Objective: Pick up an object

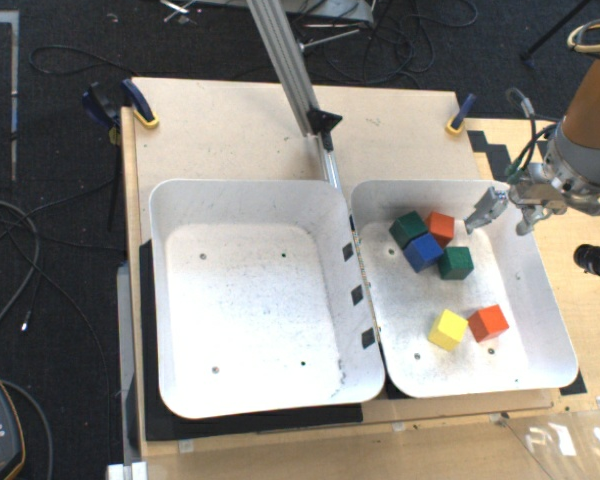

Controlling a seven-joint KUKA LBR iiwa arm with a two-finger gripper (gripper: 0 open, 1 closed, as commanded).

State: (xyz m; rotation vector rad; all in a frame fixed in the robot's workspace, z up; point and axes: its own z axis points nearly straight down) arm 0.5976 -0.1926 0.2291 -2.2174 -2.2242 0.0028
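Blocks sit in the right bin (540, 298): a dark green block (409, 227), orange block (441, 226), blue block (423, 253) and green block (457, 262) bunched together, with a yellow block (447, 329) and a red block (489, 322) nearer me. My hand (505, 212) hovers at the bin's far right rim, fingers spread, holding nothing.

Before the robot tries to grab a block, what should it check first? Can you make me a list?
1. Blocks to pick in the right bin: ok, six there.
2. Gripper holding nothing yet: ok, no block between its fingers.
3. Gripper over a block: not ok, it is at the bin's far right edge, beside the orange block.
4. Easy target: ok, yellow block and red block lie apart from the cluster.
5. Fingers spread enough: ok, they look open.
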